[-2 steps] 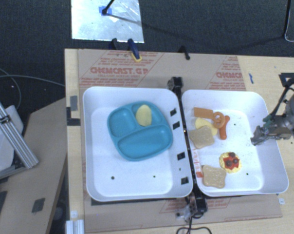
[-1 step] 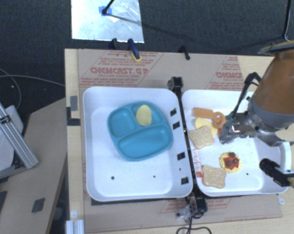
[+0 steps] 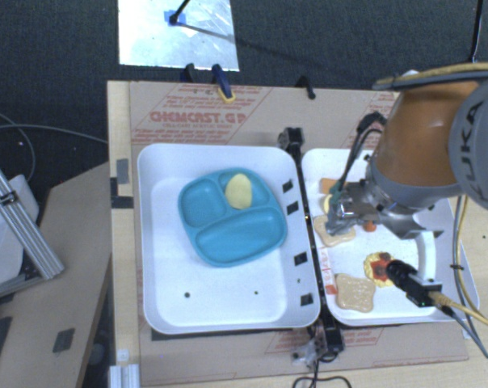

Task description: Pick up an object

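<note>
Camera view: gripper (image 3: 338, 213) low in right bin (image 3: 438, 309), over pale flat food piece (image 3: 334, 233) — finger state cannot be told. Toast-like piece (image 3: 355, 294) lies nearer front. Reaching step; next calls for closing, then lifting clear

floor: dark carpet (image 3: 50, 47) seen all round | shiny sheet (image 3: 178, 23) laid up top | bench: cardboard-covered (image 3: 204, 111), pretty beat up
</note>
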### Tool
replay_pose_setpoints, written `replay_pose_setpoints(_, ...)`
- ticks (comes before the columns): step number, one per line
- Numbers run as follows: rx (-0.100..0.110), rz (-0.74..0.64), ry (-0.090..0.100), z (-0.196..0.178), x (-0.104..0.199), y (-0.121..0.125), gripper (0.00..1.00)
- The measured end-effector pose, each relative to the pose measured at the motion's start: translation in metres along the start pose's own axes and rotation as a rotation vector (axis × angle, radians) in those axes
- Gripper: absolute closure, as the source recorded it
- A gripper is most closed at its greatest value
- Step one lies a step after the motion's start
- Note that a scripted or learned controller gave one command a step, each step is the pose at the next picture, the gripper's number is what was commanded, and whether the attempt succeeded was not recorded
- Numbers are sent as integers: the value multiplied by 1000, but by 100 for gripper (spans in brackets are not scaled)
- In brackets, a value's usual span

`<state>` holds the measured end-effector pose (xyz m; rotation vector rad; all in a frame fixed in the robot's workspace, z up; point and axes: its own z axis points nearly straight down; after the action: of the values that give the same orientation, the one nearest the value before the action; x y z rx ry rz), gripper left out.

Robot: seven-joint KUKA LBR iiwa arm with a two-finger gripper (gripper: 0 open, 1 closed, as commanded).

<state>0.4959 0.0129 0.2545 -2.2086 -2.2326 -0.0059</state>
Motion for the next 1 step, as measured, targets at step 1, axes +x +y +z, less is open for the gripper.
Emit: replay_pose_setpoints(1,-3,-8,4,-42,138,-5,100)
